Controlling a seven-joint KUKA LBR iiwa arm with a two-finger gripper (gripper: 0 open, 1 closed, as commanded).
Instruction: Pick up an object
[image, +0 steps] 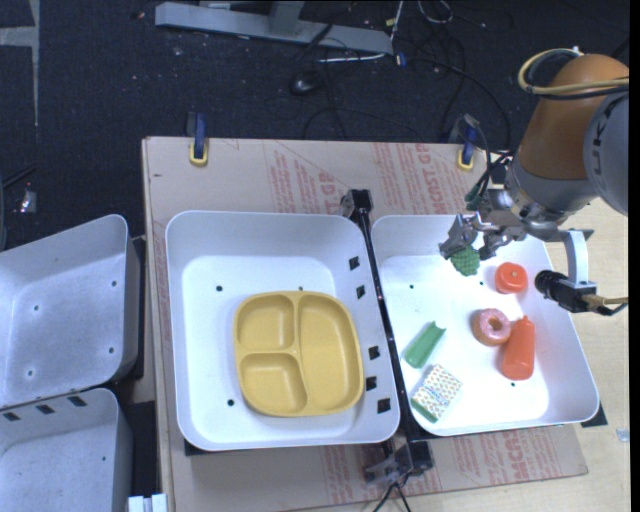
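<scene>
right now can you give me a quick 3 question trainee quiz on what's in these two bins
1. True or false: the yellow divided plate lies in the right bin.
2. Which thing lies nearest the gripper? A. pink donut B. dark green piece C. green and white packet
3. Fill in: the orange bottle-shaped toy lies against the donut's ____ side in the camera view.

Key: 1 false, it lies in the left bin. 2 B. 3 right.
</scene>
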